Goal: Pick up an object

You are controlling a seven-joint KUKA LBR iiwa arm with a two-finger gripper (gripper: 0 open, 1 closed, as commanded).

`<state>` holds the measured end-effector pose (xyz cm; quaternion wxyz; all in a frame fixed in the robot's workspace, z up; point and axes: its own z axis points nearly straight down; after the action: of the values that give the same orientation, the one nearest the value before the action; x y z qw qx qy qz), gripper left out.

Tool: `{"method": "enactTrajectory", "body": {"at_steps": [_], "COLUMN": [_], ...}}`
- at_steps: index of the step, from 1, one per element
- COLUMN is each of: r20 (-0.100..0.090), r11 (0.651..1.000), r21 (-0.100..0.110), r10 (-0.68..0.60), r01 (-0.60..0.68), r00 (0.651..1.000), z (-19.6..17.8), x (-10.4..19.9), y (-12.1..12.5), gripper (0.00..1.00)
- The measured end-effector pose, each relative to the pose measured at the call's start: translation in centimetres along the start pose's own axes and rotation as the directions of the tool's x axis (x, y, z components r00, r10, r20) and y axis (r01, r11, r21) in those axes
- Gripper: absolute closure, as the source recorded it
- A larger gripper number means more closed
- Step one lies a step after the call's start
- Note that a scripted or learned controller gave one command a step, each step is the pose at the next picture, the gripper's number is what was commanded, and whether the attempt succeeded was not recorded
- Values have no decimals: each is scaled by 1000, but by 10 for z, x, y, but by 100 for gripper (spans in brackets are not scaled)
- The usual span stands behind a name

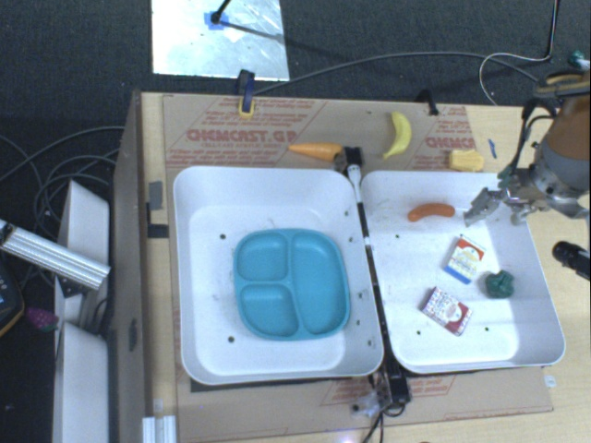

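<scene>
Bins, contents and arm at the surface

Surface [305, 127]: brown board with red lettering, carrying two shallow white bins side by side.

Left bin [199, 201]: holds one blue divided tray [292, 281], three compartments, lying flat near the middle.

Right bin [526, 335]: holds four loose items.
- Orange sausage [431, 212], lying flat near the far wall, left of the jaws.
- Small carton with blue and white print [464, 259], near the bin's middle, tilted.
- Small carton with red print [447, 309], nearer the front, just below the blue one and apart from it.
- Dark green lump [500, 284], right of the two cartons, near the right wall.

Outside the bins, on the board beyond their far walls: orange carrot [316, 151], yellow banana [400, 134], pale yellow block [467, 161].

Arm: enters from the right, grey with an orange band. Jaws [501, 206] sit over the far right corner of the right bin, above its rim, with the metal fingers [480, 207] spread apart. Nothing lies between them. The sausage is the nearest item, close to the left fingertip but clear of it; the cartons and green lump lie well apart, nearer the front.
</scene>
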<state>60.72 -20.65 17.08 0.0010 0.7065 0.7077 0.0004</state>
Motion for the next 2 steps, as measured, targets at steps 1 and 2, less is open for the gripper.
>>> {"method": "enactTrajectory", "body": {"at_steps": [1, 2], "r20": [-1, -1], "r11": [1000, 1000], "r21": [2, 1], "r10": [0, -1], "r01": [0, 1], "r00": [1000, 1000], "z": [46, 76], "x": [0, 3], "y": [-10, -8], "gripper": [0, 0]}}
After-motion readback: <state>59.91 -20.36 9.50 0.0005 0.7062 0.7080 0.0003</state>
